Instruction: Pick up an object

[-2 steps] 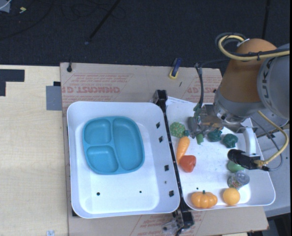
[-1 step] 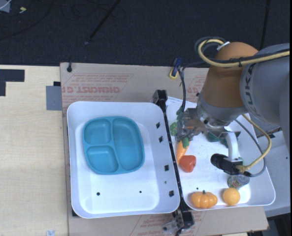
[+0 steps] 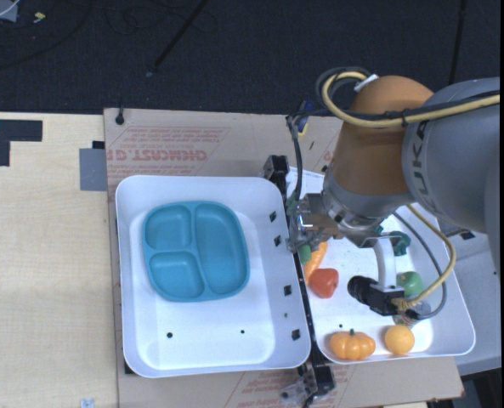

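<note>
While gripper [image 3: 307,243] is blocked by wrist, hovering by carrot [image 3: 316,253] in right bin [image 3: 455,334] for pick; grip state unclear

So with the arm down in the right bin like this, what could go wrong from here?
The gripper sits low against the bin's left wall, so a grasp may scrape or catch the rim. The carrot and red pepper lie touching just below it; closing could nudge one away or pinch both. The arm hides part of the bin.
</note>
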`<state>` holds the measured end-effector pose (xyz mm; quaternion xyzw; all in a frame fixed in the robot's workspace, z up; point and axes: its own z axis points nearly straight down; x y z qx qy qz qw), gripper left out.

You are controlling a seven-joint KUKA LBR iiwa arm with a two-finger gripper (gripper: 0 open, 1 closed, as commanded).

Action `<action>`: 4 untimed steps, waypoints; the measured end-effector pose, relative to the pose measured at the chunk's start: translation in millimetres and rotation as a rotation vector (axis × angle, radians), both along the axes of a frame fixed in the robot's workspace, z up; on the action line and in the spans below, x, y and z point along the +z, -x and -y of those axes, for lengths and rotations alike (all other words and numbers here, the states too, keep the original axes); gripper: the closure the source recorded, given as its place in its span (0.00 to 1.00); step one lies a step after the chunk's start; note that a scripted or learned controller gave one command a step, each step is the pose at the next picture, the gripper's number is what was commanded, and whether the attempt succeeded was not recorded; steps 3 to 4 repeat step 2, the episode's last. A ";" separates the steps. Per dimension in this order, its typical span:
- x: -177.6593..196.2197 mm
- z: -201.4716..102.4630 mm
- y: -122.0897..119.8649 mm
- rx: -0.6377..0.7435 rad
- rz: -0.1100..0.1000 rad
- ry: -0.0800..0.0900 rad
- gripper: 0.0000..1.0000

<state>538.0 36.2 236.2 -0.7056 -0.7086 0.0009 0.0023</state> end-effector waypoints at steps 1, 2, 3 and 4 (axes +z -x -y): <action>-0.6 -2.9 4.7 -0.002 -0.001 0.001 1.00; -19.7 -0.2 -1.7 -0.005 -0.002 0.003 1.00; -19.7 -0.2 -1.7 -0.005 -0.002 0.003 1.00; -19.7 -0.2 -1.7 -0.005 -0.002 0.003 1.00</action>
